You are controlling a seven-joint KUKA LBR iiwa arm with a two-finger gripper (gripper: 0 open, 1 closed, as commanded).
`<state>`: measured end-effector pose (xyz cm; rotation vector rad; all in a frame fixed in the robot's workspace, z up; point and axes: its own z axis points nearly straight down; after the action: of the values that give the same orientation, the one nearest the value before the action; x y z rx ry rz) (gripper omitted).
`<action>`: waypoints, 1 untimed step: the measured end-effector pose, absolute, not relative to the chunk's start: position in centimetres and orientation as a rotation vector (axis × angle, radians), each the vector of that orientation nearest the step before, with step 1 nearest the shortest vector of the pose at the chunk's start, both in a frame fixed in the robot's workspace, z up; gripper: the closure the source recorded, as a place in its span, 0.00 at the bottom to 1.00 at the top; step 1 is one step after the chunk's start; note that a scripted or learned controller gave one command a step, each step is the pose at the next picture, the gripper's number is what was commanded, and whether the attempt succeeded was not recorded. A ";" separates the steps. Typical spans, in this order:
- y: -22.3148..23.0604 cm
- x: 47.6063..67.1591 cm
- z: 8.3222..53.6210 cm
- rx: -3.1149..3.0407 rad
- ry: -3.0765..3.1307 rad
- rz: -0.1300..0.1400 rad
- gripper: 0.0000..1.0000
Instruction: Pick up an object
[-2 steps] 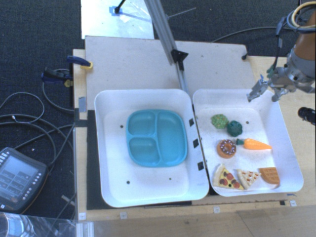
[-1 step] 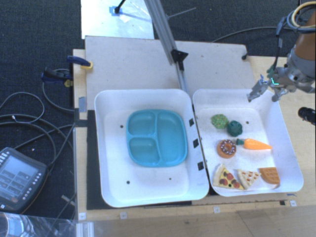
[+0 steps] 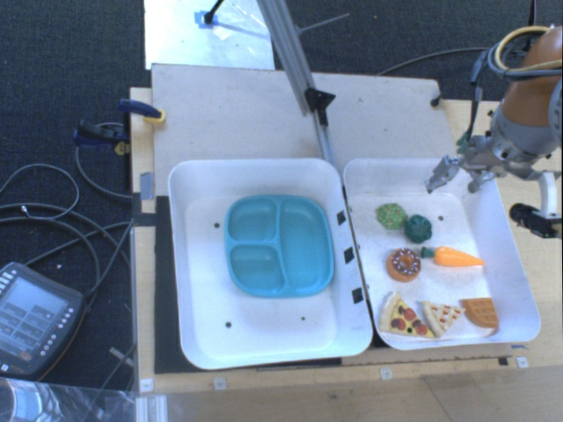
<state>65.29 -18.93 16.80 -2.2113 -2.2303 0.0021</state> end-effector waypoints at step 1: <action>-18.9 66.0 12.3 -2.211 -2.230 0.002 0.00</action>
<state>66.04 -18.92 12.32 -2.2109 -2.2303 0.0021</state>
